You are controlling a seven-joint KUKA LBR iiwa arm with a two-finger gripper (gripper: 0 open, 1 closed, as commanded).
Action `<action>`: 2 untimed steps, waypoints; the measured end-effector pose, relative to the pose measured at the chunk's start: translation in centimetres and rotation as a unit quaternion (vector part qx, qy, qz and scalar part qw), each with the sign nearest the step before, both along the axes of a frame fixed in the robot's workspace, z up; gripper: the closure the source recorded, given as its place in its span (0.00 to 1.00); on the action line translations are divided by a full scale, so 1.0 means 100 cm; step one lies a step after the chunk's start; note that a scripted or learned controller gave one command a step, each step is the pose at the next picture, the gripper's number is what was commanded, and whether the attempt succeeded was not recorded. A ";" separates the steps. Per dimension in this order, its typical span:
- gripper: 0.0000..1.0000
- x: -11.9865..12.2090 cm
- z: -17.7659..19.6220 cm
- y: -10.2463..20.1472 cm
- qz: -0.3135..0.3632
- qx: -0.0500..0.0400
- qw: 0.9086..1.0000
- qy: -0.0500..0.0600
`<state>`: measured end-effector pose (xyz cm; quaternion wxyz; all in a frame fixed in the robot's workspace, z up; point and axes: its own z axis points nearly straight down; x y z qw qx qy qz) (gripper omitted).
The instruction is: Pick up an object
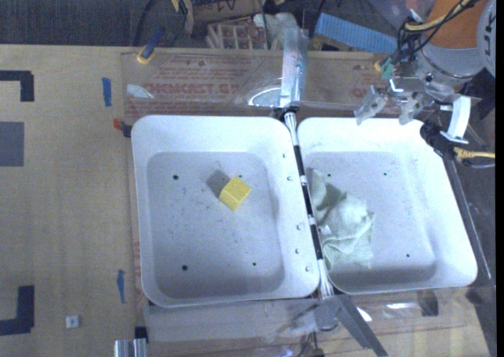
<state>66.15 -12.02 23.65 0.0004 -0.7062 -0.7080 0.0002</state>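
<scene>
The left bin (150, 150) holds a yellow block (235, 193) near its centre, with a small grey block (217, 182) touching it at ten o'clock; the right bin (441, 213) holds a crumpled pale cloth (340, 223) at its nine o'clock side (against the shared rim). The gripper (389, 107) hangs above the right bin's twelve o'clock rim, fingers spread and holding nothing. Red lettering on the board (197, 87) behind the bins is too faint to read.
</scene>
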 end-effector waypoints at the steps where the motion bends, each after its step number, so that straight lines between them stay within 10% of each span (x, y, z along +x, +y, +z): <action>1: 0.00 -0.060 -0.052 0.106 -0.110 0.000 0.994 0.001; 2: 0.00 -0.045 -0.002 0.087 -0.163 -0.001 0.987 -0.001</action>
